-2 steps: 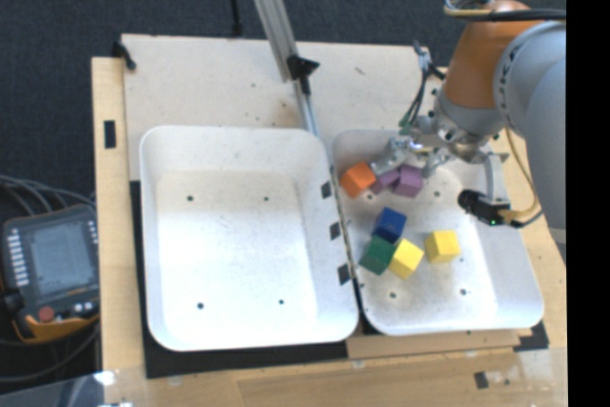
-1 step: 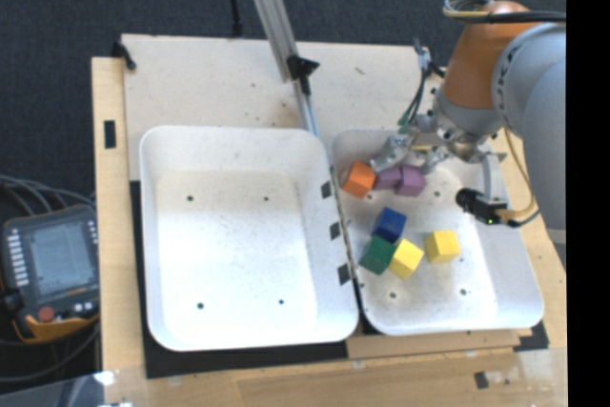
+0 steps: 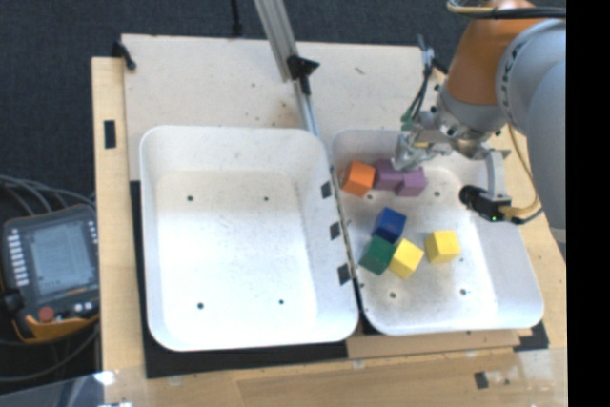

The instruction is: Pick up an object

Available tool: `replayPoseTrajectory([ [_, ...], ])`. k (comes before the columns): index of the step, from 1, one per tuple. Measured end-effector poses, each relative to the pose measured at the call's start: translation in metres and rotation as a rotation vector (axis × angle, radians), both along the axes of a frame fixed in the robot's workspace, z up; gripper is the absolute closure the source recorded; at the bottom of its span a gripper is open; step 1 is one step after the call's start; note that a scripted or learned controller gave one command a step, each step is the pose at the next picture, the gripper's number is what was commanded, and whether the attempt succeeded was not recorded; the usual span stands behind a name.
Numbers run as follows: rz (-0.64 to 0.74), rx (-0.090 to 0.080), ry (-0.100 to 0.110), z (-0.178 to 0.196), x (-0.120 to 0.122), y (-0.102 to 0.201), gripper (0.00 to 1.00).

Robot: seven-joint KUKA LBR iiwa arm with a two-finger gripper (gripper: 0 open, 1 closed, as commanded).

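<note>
Camera view: arm comes in from the right, gripper (image 3: 412, 157) is down in the right bin (image 3: 515, 300), sitting right over the purple block (image 3: 402, 178) at the bin's upper-left area. Can't tell the gripper state from here, since the wrist hides the tip, and can't confirm the block is actually gripped. The likely target is that purple block. It lies touching or just beside the orange cube (image 3: 360, 177) on its left, so that's the main hazard: a closing grasp could catch both or shove the orange one against the bin wall. Judgement: close along the axis that doesn't include the orange cube, and come straight down centred on the purple piece, not on the seam between the two. The purple shape looks elongated and a bit tilted, so grip across the short side. Lift vertically and slowly at first, and verify the block leaves the floor before translating. The other pieces sit well apart from this pair: blue cube (image 3: 389, 223), green cube (image 3: 377, 254), yellow cube (image 3: 407, 257) clustered mid-bin, and a second yellow cube (image 3: 442, 246) near them to the right. They offer fallback picks; the second yellow one is the most isolated. The left bin (image 3: 162, 157) isn't involved. Watch the cable near the black fitting (image 3: 481, 199) on the arm during the lift.
</note>
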State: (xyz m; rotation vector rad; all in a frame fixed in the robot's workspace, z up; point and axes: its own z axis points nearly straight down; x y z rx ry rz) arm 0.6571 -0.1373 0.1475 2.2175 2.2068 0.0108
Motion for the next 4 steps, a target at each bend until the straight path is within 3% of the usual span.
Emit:
replayPoseTrajectory([
  [1,0.002,0.002,0.007,0.051,-0.008,-0.005,1.00],
  [2,0.006,0.002,0.005,0.114,0.000,-0.011,1.00],
  [3,0.008,0.002,0.012,0.118,0.000,-0.012,1.00],
  [4,0.009,0.004,0.015,0.104,-0.013,0.037,1.00],
])
